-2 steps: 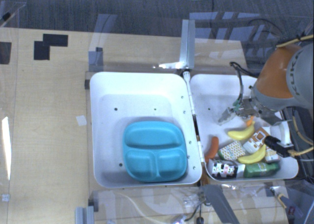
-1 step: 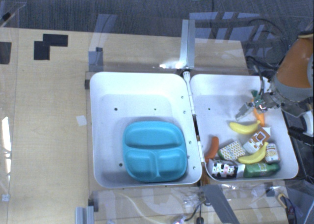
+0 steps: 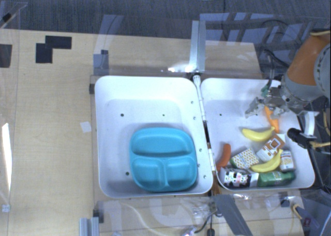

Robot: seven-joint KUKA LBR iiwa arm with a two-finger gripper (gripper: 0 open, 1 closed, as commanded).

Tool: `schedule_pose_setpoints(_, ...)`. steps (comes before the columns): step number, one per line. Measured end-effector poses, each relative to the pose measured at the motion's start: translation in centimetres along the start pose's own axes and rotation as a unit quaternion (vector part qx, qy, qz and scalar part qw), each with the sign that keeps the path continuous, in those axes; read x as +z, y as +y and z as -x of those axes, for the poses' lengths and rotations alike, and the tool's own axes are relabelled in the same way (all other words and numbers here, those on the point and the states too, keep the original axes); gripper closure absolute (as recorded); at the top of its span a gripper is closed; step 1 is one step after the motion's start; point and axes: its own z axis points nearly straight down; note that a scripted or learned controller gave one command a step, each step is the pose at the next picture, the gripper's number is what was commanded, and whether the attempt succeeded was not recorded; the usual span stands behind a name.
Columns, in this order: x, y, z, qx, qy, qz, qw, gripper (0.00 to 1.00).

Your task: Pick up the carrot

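Observation:
The carrot, small and orange, lies in the right bin near its far right side, just above a banana. My gripper hangs over the carrot's upper end. Its grey fingers are spread open to either side of that end. They are not closed on the carrot, which rests on the bin floor.
The right bin also holds two yellow bananas, a red-orange sausage-like piece, small boxes, a green packet and a black-and-white carton. A blue divided tray lies in the left bin.

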Motion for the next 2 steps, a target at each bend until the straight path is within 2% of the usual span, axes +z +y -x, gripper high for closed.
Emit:
schedule_pose_setpoints(1,-1.41,0.29,0.24,-0.004,-0.006,0.006,1.0,1.0)
schedule_pose_setpoints(2,-1.77,0.46,0.27,-0.004,-0.007,0.009,0.9999,0.0)
